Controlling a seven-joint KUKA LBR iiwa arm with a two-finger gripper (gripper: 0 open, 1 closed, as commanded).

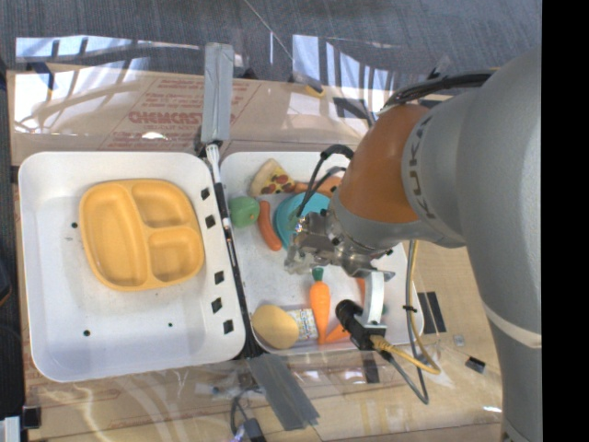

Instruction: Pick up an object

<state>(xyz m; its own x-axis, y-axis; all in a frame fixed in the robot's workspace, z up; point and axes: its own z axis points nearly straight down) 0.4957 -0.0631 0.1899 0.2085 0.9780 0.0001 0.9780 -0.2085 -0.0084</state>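
The right bin (241, 168) holds a pile of toy food: a pizza slice (271, 179), a green round piece (244, 211), an orange sausage-like piece (269, 227), a teal bowl (299, 212), a carrot (319, 304) and a pale yellow potato-like piece (273, 325). My gripper (306, 247) hangs low over the bin's middle, just above the carrot's green top and beside the teal bowl. The arm's orange band and grey wrist hide much of the bin behind it.
The left bin (46, 247) holds a yellow divided plate (141, 231). A grey divider with black clips (221, 238) runs between the bins. Cardboard (166, 109) lies behind them. Cables (405, 353) trail at the right bin's front right corner.
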